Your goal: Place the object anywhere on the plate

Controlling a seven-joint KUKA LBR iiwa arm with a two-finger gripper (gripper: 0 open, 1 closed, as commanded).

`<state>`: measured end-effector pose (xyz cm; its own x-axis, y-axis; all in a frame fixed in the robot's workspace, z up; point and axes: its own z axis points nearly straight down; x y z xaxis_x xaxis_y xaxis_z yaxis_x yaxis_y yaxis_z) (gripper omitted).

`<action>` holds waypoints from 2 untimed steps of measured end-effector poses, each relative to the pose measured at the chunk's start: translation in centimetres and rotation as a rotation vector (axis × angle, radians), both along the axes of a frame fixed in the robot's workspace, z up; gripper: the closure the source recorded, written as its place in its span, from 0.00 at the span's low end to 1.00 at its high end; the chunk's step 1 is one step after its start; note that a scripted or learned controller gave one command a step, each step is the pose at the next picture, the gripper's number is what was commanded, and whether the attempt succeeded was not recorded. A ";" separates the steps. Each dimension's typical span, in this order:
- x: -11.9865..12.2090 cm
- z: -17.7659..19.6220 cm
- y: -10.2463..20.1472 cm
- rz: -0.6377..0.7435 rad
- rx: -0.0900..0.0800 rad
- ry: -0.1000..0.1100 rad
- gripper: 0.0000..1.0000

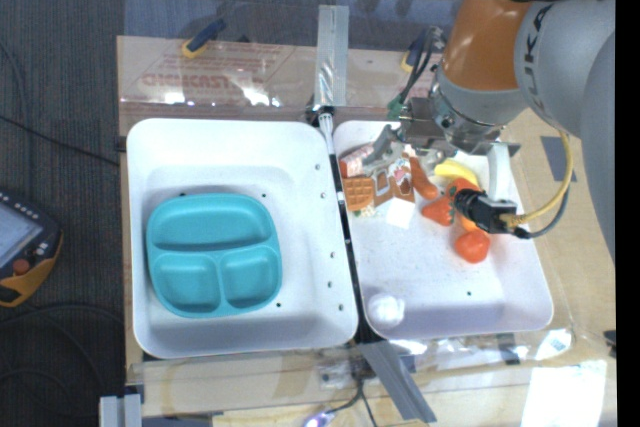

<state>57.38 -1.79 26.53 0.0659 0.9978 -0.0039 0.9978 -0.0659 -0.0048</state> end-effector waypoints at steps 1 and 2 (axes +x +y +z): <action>-4.4 -1.3 6.2 0.179 0.003 0.000 1.00; -9.2 -7.5 13.9 0.116 0.002 0.002 1.00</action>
